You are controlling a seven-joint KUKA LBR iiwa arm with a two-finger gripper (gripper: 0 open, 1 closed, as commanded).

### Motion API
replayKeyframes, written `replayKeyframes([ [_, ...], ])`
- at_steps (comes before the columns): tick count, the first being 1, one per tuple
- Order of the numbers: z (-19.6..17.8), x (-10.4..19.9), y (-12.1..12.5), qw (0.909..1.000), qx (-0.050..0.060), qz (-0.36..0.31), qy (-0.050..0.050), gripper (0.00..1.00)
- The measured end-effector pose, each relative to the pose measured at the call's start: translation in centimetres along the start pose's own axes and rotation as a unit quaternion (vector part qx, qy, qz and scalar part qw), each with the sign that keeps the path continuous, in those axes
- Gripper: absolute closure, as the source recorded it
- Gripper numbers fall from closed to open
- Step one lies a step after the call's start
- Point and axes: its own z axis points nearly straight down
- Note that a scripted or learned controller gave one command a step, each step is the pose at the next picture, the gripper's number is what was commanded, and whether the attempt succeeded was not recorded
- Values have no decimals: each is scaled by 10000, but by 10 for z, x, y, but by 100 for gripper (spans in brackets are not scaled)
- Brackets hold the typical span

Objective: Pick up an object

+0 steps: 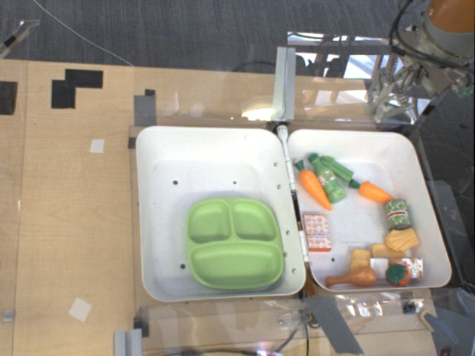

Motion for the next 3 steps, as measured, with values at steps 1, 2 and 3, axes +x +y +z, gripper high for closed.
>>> replayKeyframes([
  [1,59,49,17,9977,-82,-666,136,100],
  [2,-4,-8,23,9980,-59,-621,92,100],
  [3,-13,20,-28,9872,-69,-1588,103,100],
])
